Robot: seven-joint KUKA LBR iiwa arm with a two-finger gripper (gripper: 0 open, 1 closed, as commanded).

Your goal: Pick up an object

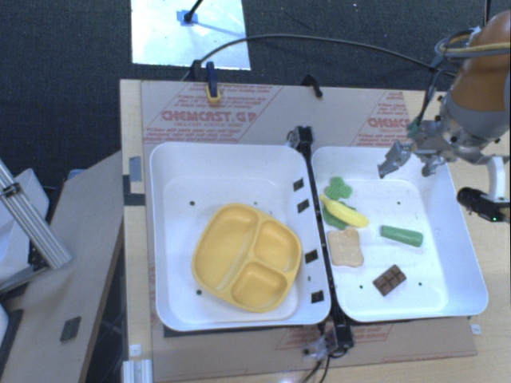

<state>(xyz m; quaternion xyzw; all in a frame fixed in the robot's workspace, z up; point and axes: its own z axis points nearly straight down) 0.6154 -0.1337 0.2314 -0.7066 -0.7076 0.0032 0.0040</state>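
Note:
The right bin (455,254) holds several small items: a green leafy piece (338,188), a yellow banana (345,213), a green stick (401,235), a tan slice of toast (346,247) and a brown chocolate square (390,280). My gripper (410,164) hangs over the bin's far edge, up and to the right of the green leafy piece. Its two fingers are spread open with nothing between them.
The left bin (184,182) contains a yellow divided plate (247,256). A black divider with clips (313,214) runs between the bins. A cable (319,46) arcs across the back of the bench. An aluminium rail (28,214) sits at the far left.

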